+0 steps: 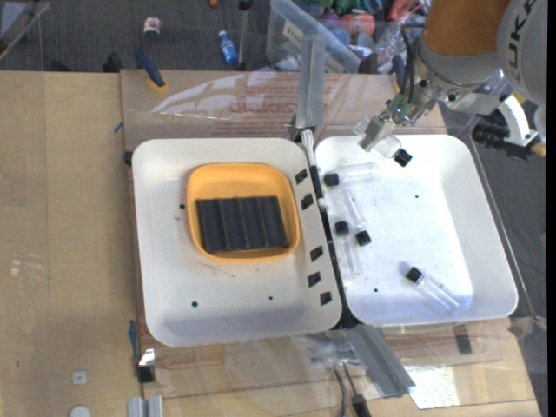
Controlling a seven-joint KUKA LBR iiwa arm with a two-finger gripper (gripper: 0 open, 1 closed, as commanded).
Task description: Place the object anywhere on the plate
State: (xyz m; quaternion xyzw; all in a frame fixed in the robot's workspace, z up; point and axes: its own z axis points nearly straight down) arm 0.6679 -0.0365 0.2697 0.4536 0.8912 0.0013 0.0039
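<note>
I am hovering my gripper (380,135), state indiscernible, over the right bin's (469,233) far edge, a clear vial (393,150) just beside it; the orange plate (243,181) is sitting leftward in the other bin.

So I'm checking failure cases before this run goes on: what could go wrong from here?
The clear vials in the right bin are small, see-through and scattered, so a grasp may well miss or slip. The gripper hangs near that bin's far rim and could clip it. The yellow plate already carries a dark ridged block, leaving little bare surface.
</note>
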